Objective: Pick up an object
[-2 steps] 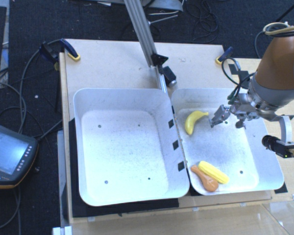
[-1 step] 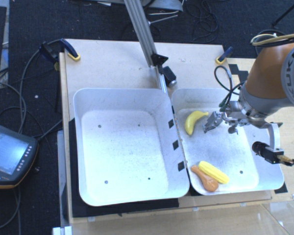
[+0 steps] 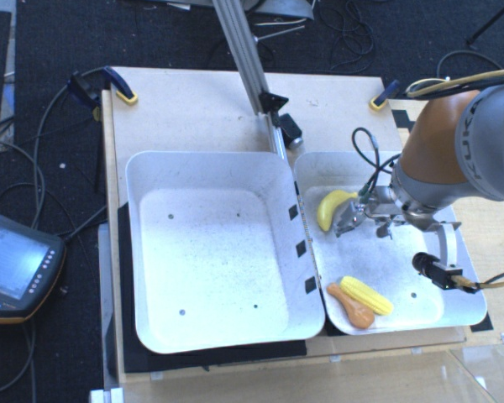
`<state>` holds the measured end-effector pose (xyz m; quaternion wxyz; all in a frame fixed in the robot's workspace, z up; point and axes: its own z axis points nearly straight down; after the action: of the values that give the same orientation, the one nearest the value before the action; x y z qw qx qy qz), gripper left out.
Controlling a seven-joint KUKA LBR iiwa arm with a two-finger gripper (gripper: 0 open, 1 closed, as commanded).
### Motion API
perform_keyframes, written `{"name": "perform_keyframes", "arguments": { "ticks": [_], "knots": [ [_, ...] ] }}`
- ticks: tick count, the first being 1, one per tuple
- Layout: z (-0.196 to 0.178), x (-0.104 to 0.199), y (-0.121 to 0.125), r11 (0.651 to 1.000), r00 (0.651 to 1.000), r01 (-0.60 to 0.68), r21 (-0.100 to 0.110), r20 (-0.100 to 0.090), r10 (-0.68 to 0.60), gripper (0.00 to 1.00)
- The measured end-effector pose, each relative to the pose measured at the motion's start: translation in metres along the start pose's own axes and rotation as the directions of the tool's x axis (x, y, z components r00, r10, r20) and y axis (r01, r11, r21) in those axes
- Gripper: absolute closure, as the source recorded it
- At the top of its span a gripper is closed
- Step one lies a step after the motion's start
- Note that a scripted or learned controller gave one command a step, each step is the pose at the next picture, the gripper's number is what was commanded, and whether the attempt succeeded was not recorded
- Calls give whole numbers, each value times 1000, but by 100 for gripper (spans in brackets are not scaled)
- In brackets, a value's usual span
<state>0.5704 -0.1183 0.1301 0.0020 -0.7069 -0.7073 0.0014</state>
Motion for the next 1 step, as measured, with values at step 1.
{"name": "perform_keyframes", "arguments": {
  "ticks": [1],
  "knots": [
    [-13,-1,1,1000,1000,0,-5,1,0,100]
  ]
}}
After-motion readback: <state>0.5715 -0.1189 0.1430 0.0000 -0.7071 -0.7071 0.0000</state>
